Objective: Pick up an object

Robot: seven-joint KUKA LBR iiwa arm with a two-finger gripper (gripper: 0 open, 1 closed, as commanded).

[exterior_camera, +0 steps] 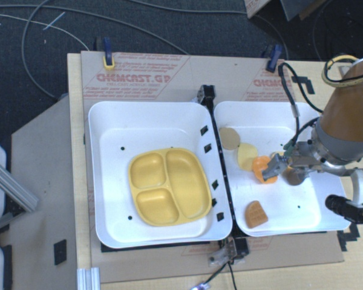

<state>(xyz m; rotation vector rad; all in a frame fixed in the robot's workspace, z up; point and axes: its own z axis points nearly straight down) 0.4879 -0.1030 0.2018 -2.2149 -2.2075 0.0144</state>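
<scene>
- Nearest the camera in the right bin (302,219), a tan bread-like piece (256,214) lies alone on the white floor, well apart from the arm; it is not the likely target of this try.
- Further in, the gripper (276,168) is down among the bin's middle objects, its tip at an orange object (261,168). Whether the fingers are open, closed or gripping it cannot be told from this slanted view, so no hold should be assumed.
- To do the step well, I judge the fingers should straddle the orange object squarely and close fully before any lift, then rise straight up.
- A pale yellow piece (247,156) lies touching or just beside the orange one; a skewed approach could nudge it or pinch both.
- Beyond it, a beige round disc (230,139) sits near the divider, clear of the grasp.
- In the left bin (103,162) a yellow three-compartment tray (169,186) rests untouched.
</scene>
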